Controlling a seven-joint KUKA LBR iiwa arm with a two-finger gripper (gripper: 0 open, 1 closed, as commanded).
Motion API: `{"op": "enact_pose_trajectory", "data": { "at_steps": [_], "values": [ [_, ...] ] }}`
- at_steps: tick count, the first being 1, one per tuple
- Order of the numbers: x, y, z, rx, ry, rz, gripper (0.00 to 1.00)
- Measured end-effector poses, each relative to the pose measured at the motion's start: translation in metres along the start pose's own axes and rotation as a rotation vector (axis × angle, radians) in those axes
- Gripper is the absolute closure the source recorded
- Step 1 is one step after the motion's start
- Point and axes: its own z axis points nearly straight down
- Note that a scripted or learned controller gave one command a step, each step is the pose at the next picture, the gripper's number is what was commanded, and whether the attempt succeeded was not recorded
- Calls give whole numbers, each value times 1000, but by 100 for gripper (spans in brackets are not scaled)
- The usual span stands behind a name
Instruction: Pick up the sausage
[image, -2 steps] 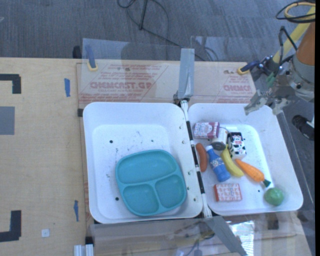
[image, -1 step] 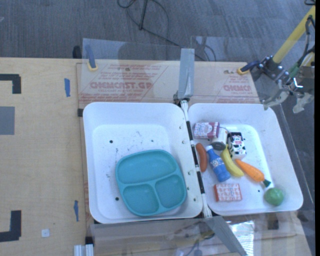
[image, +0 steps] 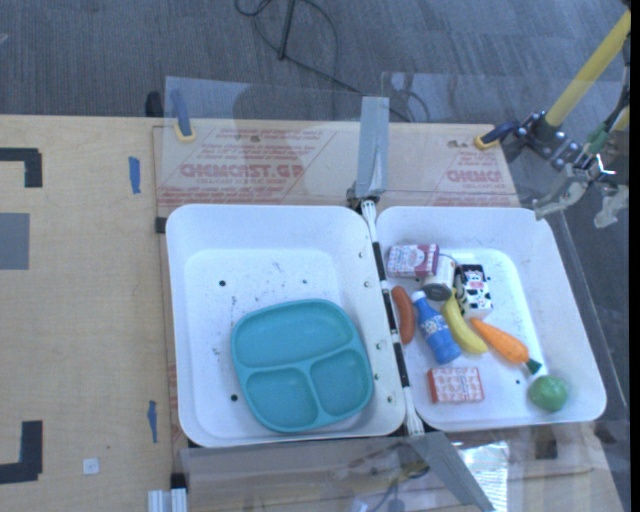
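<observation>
The sausage (image: 403, 312) lies well away from the fingers (image: 572, 172), down and to their left, lengthwise against the near wall of the right bin (image: 572, 300) where it meets the left bin (image: 190, 250). The fingers hang outside that bin, beyond its far right corner and above the worktop (image: 80, 300). They are too blurred for us to tell whether they are apart or together, and we see nothing between them. Working outward from them, we come first to a small black-and-white toy (image: 474, 288) and a pink carton (image: 413, 260), then to a banana (image: 462, 325) and a blue bottle (image: 435, 328), which lies just beside the sausage on the fingers' side. A carrot (image: 500, 342), a red packet (image: 455, 384) and a green ball (image: 548, 392) lie further off, towards the front. We judge the pick not yet begun. With the sausage tucked between wall and bottle, we expect a grasp across its narrow width to have little room, so a descent from straight above looks wisest.
</observation>
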Motion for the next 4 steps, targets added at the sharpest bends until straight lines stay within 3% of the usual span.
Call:
{"op": "enact_pose_trajectory", "data": {
  "at_steps": [1, 2, 3, 4],
  "values": [
    [-13, -62, 118, 3, 1, -25, 0],
    [15, -102, 252, 6, 2, 240, 0],
    [59, -104, 263, -5, -2, 261, 0],
    [59, -44, 234, 4, 0, 300, 0]
  ]
}}
